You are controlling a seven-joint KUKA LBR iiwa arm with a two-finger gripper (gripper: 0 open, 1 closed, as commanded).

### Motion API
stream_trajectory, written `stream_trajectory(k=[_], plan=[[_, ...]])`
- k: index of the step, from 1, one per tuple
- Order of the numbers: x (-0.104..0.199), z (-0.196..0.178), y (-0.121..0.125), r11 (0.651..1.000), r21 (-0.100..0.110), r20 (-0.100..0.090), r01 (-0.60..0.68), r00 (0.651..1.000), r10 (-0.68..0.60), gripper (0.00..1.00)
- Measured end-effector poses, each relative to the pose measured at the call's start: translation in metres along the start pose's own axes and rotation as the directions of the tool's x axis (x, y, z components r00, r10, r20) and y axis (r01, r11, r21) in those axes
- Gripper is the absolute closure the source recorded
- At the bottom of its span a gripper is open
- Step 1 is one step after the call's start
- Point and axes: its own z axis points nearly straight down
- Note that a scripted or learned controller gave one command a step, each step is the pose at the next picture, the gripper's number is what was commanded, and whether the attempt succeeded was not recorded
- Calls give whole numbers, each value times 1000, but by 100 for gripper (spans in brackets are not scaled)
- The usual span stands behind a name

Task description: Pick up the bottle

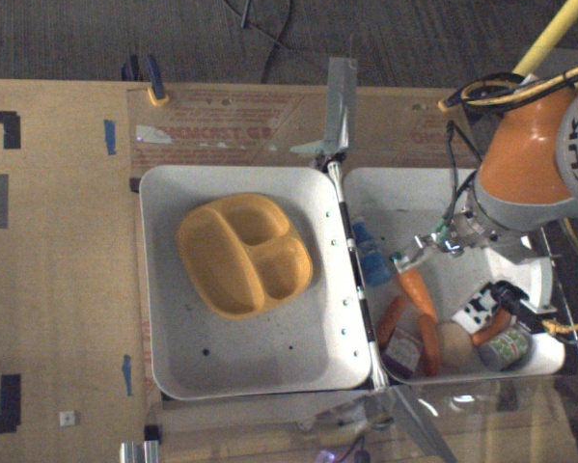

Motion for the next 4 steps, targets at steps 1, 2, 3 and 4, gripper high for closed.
stream_trajectory(k=[1,2,3,4], plan=[[-1,-10,1,1000,-4,2,-2,1000,2,100],[-7,-123,58,994,-4,3,107,994,-107,100],[-88,-124,-8,872,-2,4,490,872,-490,100],[-121,-185,-31,766,-3,11,642,766,-642,100]])
